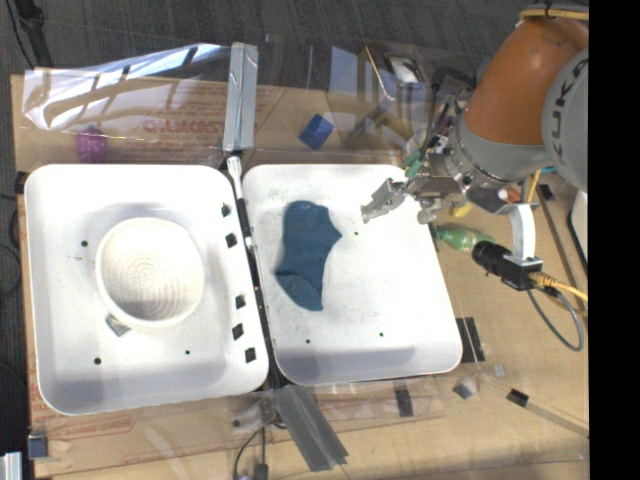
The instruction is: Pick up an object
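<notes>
1. The crumpled blue cloth lies in the right-hand shallow white bin, left of its middle.
2. The metal two-finger claw hangs over that bin's upper right part, apart from the cloth, holding nothing; how far it is open cannot be told.
3. A white ribbed bowl sits in the left white bin.

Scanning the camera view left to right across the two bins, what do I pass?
White bowl in the left bin → blue cloth in the right bin → gripper over the right bin's far right corner.
</notes>
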